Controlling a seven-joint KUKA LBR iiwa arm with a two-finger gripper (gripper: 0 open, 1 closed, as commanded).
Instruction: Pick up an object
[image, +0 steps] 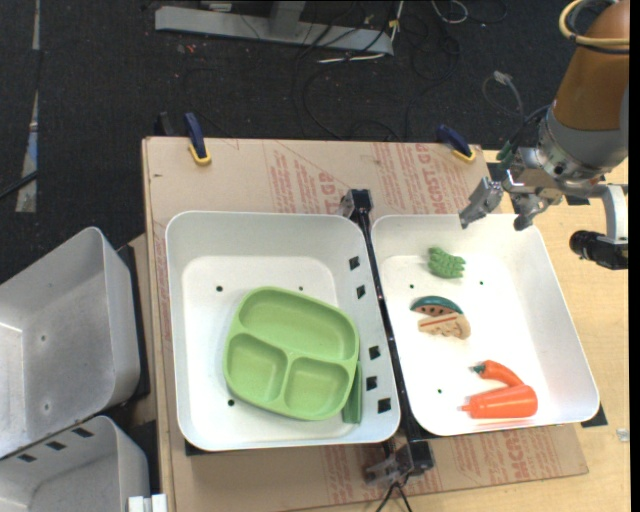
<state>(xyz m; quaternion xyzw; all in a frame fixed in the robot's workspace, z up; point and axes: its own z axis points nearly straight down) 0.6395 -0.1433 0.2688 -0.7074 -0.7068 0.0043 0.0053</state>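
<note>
Three toys lie in the right bin (560, 300); your end effector (497, 212) hangs spread above its upper rim, so descend squarely over the green toy (446, 263).

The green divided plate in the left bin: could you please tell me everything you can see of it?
The green divided plate is a light green, rounded-rectangle tray that looks like matte plastic. It has three compartments: one long one along its far side and two smaller ones along its near side. It lies flat and right side up, turned a little askew, on the floor of the left bin, toward the near right corner. A darker green strip shows at its right edge against the bin wall; what that is I cannot tell.
</note>
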